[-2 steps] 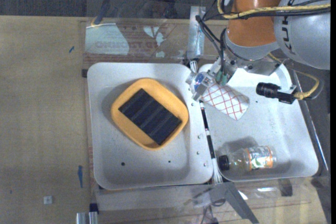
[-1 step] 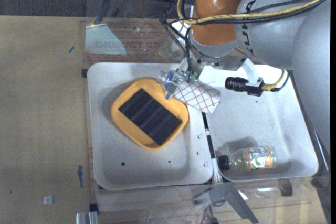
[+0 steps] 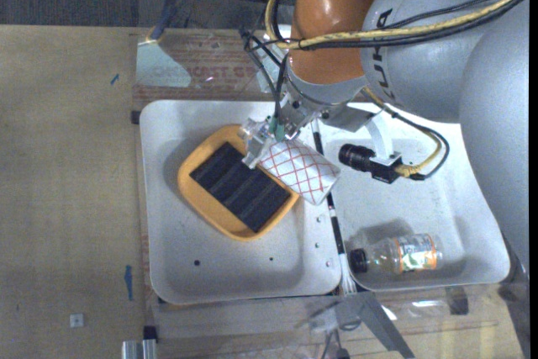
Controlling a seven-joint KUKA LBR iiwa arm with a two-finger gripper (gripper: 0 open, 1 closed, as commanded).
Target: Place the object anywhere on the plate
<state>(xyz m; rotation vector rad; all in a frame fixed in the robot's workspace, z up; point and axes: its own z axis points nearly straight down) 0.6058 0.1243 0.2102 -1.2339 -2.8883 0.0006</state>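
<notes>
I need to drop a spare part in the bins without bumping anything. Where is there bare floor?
Left bin: bare along the front edge and left side, around the orange plate. Right bin: bare between the bottle and the arm's camera. Crowded at the divider, where the gripper and checkered packet sit.

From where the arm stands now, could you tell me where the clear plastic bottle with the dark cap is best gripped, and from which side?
Grip the clear plastic bottle with the dark cap across its labelled middle, coming straight down from above. It lies on its side along the right white bin's near wall, cap toward the divider, so fingers should probably close across its width, with little room on the wall side.
</notes>
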